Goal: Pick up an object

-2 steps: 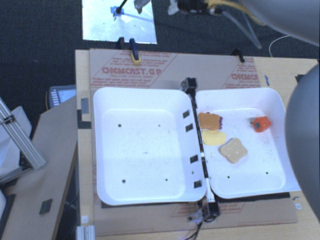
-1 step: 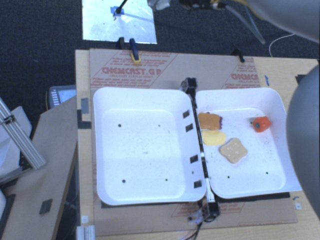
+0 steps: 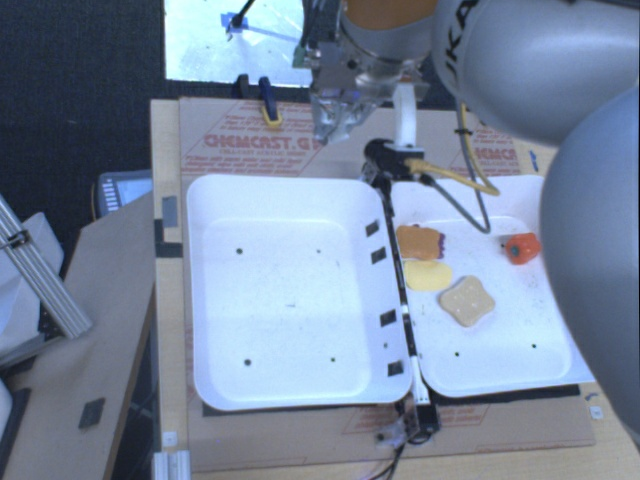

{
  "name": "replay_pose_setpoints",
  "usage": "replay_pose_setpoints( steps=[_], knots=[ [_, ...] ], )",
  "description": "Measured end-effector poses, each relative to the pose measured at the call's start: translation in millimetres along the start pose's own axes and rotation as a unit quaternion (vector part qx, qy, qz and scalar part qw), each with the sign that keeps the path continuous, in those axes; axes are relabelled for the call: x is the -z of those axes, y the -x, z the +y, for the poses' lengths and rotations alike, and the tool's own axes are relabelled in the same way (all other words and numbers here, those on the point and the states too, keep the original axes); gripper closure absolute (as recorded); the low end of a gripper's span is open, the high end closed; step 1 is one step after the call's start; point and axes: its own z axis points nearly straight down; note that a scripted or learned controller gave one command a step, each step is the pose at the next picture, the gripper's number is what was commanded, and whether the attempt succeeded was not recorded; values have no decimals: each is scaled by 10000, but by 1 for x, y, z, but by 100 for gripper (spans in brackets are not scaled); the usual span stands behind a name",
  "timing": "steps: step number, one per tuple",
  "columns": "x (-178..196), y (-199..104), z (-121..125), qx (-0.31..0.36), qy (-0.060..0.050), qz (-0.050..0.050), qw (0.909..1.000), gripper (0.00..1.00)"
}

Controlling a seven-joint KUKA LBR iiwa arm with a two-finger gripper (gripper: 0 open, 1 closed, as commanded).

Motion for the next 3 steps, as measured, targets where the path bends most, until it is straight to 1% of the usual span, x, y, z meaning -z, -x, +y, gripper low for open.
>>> replay_pose_setpoints(
  steps=[1, 2, 3],
  knots=[
    [204, -56, -4, 63, 177, 65, 9998, 100],
    [193, -68, -2, 47, 86, 34, 9999, 100],
    [193, -67, -2, 43, 86, 31, 9999, 0]
  ],
)
